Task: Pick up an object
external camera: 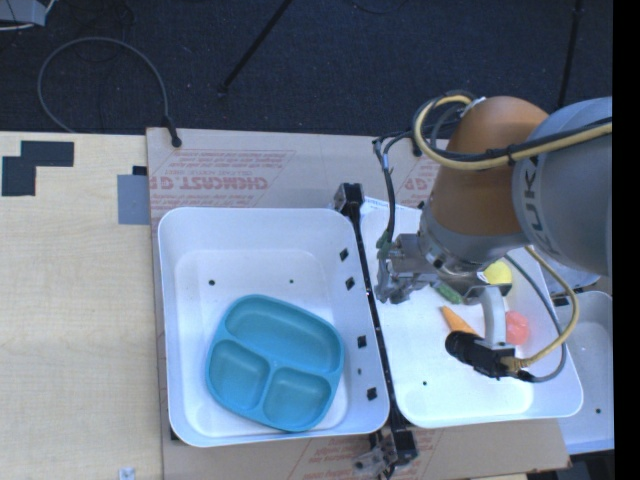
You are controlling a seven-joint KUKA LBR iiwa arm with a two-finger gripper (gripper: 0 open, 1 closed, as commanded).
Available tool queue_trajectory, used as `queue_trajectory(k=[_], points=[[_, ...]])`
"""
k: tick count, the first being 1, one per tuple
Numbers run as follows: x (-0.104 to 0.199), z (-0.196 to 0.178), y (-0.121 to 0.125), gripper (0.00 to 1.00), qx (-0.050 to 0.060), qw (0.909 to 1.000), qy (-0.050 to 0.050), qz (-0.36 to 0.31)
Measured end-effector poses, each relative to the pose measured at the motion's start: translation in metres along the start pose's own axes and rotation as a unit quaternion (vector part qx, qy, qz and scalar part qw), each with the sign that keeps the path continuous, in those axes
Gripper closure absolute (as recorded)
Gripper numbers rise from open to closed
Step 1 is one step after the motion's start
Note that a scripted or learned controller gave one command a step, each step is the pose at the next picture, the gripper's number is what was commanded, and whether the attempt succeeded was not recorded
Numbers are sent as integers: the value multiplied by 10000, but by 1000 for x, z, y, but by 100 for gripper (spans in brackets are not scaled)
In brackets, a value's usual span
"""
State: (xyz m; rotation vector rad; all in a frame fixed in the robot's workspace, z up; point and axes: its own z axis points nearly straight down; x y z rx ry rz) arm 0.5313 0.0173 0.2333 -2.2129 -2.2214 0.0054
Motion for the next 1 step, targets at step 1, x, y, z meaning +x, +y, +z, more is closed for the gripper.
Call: queue_trajectory(k=[1], points=[[45, -1, 18, 100, -14, 10000, -2, -5]])
